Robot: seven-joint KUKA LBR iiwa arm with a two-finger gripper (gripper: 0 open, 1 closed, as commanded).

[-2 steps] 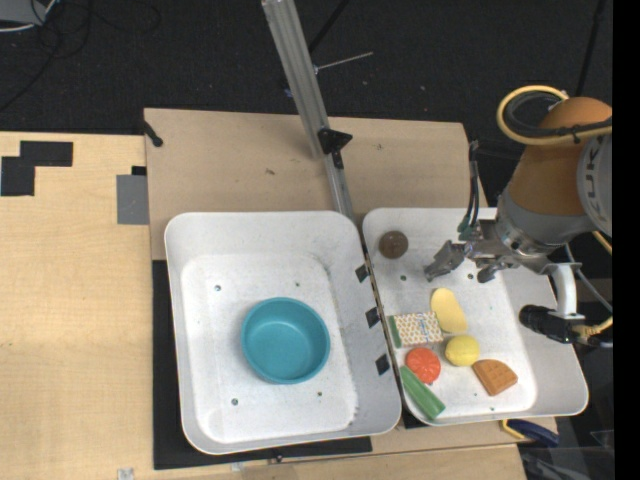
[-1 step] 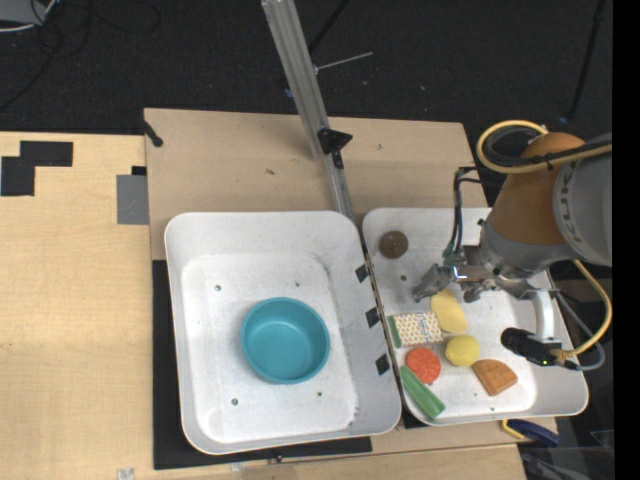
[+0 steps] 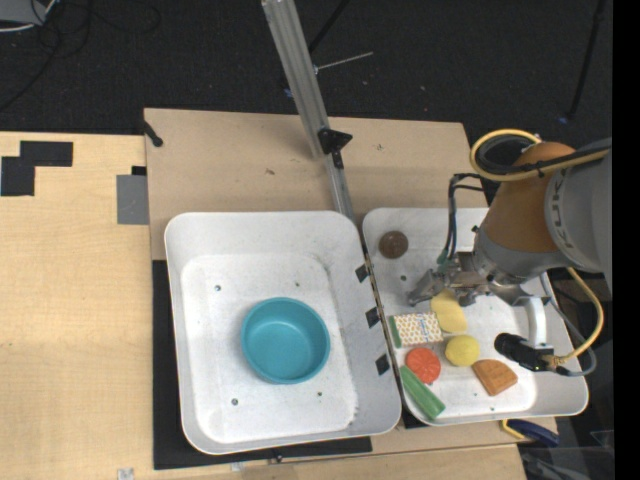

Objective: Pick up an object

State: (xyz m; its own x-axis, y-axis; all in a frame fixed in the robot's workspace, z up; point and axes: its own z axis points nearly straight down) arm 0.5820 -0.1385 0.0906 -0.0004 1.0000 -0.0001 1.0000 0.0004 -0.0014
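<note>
Teal round bowl [image 3: 286, 340] in L bin [image 3: 200, 243], tool [image 3: 440, 286] over R bin [image 3: 560, 393]

The worktop [image 3: 80, 268] carried two white bins side by side. A teal bowl [image 3: 286, 340] sat upright in the left bin [image 3: 200, 258]. In the right bin [image 3: 560, 393], the arm's gripper [image 3: 447, 286] hung low, just above a yellow lump [image 3: 450, 315]. Left of that lump lay a patterned white card [image 3: 417, 327]; below it sat a yellow ball [image 3: 462, 350], with a red round piece [image 3: 423, 364] and a green stick [image 3: 423, 395] further left, and an orange wedge [image 3: 494, 376] to the ball's right. A brown disc [image 3: 392, 244] lay apart, above the lump.
</note>
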